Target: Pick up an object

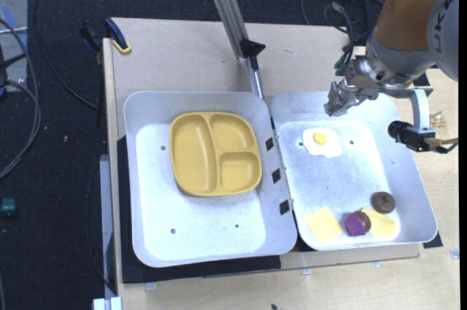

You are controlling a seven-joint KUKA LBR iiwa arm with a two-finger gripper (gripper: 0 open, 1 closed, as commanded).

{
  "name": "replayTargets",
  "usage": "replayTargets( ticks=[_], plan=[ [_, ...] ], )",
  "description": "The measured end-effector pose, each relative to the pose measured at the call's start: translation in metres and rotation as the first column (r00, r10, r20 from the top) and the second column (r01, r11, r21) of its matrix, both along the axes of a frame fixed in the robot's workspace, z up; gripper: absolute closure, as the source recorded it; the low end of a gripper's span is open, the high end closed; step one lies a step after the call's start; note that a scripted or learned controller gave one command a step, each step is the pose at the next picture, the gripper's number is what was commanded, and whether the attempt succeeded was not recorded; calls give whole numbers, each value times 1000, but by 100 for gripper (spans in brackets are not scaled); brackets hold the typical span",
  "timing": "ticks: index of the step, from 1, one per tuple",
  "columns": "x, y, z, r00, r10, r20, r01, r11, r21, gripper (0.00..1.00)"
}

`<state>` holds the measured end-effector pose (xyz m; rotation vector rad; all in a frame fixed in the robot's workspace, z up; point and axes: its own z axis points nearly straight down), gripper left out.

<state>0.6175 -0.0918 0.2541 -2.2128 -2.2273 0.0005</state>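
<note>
Fried egg (322, 142) in right bin (408, 177), yellow tray (216, 153) in left bin (146, 177), hand (337, 106) state unclear

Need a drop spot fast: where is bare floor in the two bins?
Right bin: the middle is bare, between the fried egg and the front cluster of yellow slice, purple piece and brown piece. Left bin: bare strip in front of the yellow divided plate. The gripper crowds the right bin's far edge.
</note>
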Motion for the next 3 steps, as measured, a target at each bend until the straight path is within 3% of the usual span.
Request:
replayTargets(
  ticks=[1, 3],
  plan=[
    [-8, 57, 5, 1000, 2, 1, -2, 1000, 1, 100],
    [0, 163, -8, 1000, 1, 0, -1, 1000, 0, 100]
  ],
)
